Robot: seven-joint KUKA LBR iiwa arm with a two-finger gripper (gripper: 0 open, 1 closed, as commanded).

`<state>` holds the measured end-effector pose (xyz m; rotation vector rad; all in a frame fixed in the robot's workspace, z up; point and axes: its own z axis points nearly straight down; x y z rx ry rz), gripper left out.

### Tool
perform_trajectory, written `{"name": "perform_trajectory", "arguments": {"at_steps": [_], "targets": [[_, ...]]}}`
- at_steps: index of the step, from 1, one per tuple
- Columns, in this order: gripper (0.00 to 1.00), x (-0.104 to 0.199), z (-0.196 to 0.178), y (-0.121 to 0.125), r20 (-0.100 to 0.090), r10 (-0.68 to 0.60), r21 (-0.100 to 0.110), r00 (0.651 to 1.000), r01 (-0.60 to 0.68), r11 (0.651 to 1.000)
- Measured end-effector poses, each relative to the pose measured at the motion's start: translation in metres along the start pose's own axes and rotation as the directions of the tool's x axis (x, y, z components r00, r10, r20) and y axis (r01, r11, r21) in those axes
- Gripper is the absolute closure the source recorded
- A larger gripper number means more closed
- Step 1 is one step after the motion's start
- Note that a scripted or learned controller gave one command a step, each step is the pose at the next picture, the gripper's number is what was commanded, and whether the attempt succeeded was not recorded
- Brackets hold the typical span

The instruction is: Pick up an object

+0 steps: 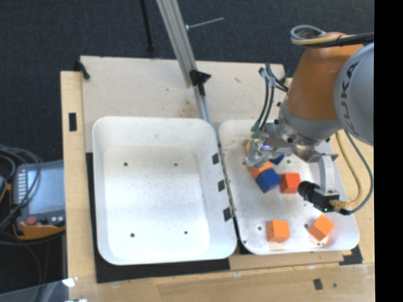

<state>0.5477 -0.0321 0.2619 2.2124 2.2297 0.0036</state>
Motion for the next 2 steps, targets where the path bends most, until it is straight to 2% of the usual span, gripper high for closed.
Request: {"name": "perform_trajectory", "arguments": {"at_steps": [1, 2], "targets": [[1.0, 0.041, 0.014, 0.01, 0.001, 0.002, 0.004, 1.0, -0.002, 1.0], [1.0, 0.102, 0.021, 0.025, 0.001, 0.0, 0.001, 1.0, 0.0, 1.0]]}}
